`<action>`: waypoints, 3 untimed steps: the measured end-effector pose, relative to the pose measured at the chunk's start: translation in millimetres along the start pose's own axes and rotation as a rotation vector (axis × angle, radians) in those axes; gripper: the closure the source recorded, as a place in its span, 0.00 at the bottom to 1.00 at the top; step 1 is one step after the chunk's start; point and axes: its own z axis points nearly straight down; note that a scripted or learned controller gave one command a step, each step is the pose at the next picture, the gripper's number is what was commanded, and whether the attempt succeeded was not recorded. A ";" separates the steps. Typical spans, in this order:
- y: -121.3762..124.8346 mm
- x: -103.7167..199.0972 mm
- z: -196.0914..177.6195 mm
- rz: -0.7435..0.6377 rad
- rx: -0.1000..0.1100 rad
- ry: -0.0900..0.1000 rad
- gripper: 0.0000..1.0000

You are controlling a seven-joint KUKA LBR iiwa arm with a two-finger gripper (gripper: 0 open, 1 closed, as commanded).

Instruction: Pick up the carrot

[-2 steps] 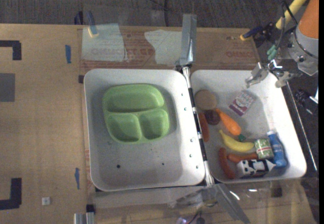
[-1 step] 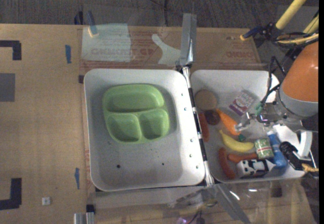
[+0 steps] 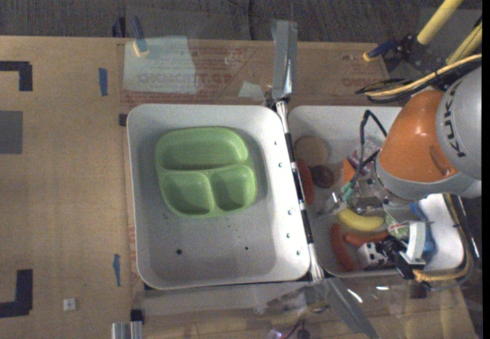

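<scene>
The right bin [image 3: 452, 257] holds a heap of toy food under my arm. An orange-red tapered piece, which looks like the carrot [image 3: 367, 239], lies just below a yellow banana [image 3: 360, 220]. My gripper [image 3: 348, 200] hangs low over the bin's middle, just above and left of the banana. It is a little up-left of the carrot, and the wrist hides much of it. I see nothing held in it. A small orange bit [image 3: 349, 170] peeks out beside the arm.
A reddish-orange long piece [image 3: 305, 180] lies along the right bin's left wall, with a red sausage shape [image 3: 341, 247] near the front. A tan disc [image 3: 312, 148] and a dark brown ball [image 3: 322, 175] sit at the back left. A green divided plate [image 3: 205, 170] rests in the left bin [image 3: 230, 253].
</scene>
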 end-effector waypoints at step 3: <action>-32.3 -4.1 -73.5 -0.032 0.007 0.002 1.00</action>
